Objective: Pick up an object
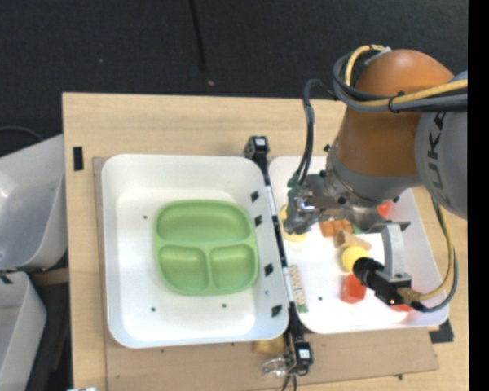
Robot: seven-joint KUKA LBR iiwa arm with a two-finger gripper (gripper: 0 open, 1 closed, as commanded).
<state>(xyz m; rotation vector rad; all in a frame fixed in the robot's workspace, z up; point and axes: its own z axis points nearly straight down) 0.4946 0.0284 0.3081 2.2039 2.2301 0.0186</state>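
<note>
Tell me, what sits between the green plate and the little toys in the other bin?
In the camera view, the two bins' adjoining white walls with black clips separate the green plate from the toys.

site: robotics lab | evidence: plywood bench (147, 120), two white bins (122, 243), KUKA arm (391, 112), cabling (308, 137)

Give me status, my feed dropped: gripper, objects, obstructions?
Gripper low in right bin, near its left wall. Yellow piece, red piece loose beside it. Green tray in left bin.

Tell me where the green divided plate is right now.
The green divided plate lies flat in the middle of the left white bin, across the divider from the arm over the right bin.
</note>
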